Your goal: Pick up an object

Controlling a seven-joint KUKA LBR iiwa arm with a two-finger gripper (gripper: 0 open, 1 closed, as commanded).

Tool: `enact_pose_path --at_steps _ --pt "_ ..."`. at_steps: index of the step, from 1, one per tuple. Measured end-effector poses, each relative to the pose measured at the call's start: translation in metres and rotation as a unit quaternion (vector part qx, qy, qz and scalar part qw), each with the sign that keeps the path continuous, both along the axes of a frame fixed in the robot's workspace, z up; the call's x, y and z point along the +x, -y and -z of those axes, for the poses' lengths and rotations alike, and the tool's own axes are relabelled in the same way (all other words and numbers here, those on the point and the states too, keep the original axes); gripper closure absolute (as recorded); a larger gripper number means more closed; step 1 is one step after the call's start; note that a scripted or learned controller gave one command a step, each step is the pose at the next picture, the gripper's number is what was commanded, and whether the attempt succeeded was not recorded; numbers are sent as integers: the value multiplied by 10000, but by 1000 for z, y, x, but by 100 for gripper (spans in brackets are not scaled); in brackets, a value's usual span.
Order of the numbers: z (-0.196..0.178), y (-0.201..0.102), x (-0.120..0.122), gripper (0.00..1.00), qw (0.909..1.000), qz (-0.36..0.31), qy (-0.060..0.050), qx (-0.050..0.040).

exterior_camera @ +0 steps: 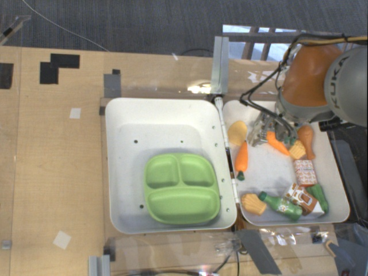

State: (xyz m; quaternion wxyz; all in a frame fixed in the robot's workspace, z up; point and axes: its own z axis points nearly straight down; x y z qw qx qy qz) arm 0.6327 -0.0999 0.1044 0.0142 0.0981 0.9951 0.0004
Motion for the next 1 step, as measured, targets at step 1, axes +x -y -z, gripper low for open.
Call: enact_pose_path --at_steps 1 --pt "-140 -16 -25 100 10000 48 -4 2"
